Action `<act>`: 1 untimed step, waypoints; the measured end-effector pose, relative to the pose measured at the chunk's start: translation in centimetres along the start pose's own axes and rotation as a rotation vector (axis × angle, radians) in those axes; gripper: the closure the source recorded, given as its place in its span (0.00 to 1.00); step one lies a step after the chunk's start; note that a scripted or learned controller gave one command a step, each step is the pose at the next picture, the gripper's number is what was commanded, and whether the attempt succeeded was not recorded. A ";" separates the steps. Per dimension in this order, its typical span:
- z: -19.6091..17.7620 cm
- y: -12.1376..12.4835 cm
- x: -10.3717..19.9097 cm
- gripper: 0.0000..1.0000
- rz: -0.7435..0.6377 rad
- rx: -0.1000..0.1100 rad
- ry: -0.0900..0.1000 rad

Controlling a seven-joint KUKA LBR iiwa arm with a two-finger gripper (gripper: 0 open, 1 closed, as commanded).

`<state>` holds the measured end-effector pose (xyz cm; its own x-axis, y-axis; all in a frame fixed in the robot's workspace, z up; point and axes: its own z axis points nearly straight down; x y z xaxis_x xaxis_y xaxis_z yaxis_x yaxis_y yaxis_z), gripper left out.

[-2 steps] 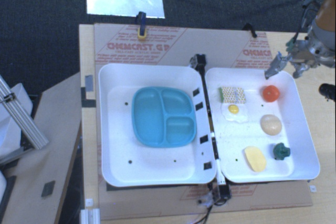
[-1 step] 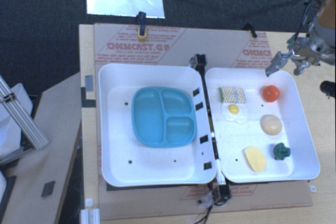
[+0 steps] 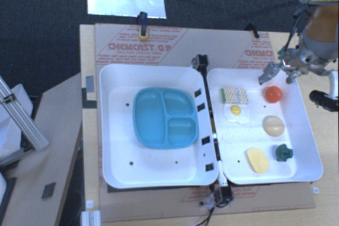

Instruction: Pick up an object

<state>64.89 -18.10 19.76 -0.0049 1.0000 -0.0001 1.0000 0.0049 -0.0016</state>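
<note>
1. The pincer [image 3: 277,75] hangs above the far edge of the right bin [image 3: 307,135], its two grey fingers spread apart with nothing between them; it is released.
2. Just beside it, toward the near side, an orange-red round object [image 3: 273,94] lies on the bin floor, apart from the fingertips and not touched by them.
3. To the left of that object sits a small flat piece with a green and tan pattern [image 3: 234,95], and touching its near edge is a fried-egg toy [image 3: 236,112] with a yellow centre.
4. Further toward the near side lies a pale beige rounded object [image 3: 274,125], well apart from the pincer.
5. Near the bin's front edge are a yellow flat oval piece [image 3: 257,159] and, just beside it to the right, a small dark green object [image 3: 284,153].
6. Nothing stands between the pincer and the orange-red object; the other pieces are spaced apart, save the egg and the patterned piece.
7. The left bin [image 3: 114,114] holds a blue divided plate [image 3: 164,117], set in its middle.
8. Black clips [image 3: 206,140] run along the seam where the two bins meet.
9. Both bins rest on a cardboard sheet [image 3: 175,42] on the tabletop [image 3: 58,108].
</note>
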 end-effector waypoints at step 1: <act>5.9 -0.4 -0.6 0.00 0.004 0.000 0.000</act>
<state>64.52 -18.70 13.82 -0.0012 1.0000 -0.0001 1.0000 0.0012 -0.0016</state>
